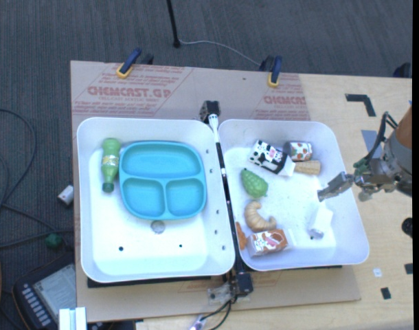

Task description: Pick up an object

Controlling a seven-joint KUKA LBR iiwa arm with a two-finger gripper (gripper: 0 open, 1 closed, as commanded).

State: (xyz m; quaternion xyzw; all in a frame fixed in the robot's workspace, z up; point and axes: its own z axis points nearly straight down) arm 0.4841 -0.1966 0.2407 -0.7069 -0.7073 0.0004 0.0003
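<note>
Above the right-hand rim of the right bin (pixel 347 205), the gripper (pixel 340 188) hangs at the end of the grey arm, one slim finger (pixel 333 187) slanting down over the white floor. Whether the fingers are spread or pressed together cannot be told from this angle, and nothing can be seen between them.

Just below the gripper lies a small white block (pixel 321 220), close under the fingertip. To the gripper's left, across bare floor, sits a green knobbly toy (pixel 254 183); below that a tan croissant-shaped piece (pixel 259 216); and lower still, against the bin's near wall, a small red-and-white carton (pixel 268 241) on its side. Up and to the left of the gripper, a black-and-white cow-patterned box (pixel 266 155) lies beside a brown-and-red piece (pixel 300 150), with a pale tan stick (pixel 307 168) just beneath the latter.

Far to the gripper's left, beyond the divider between the two bins, the left bin (pixel 99 253) holds a blue sectioned tray (pixel 161 181), a green bottle (pixel 110 163) lying along the tray's far side, and a small grey disc (pixel 157 226) just below the tray. Both bins rest on a brown board (pixel 148 91) clamped to the bench.
</note>
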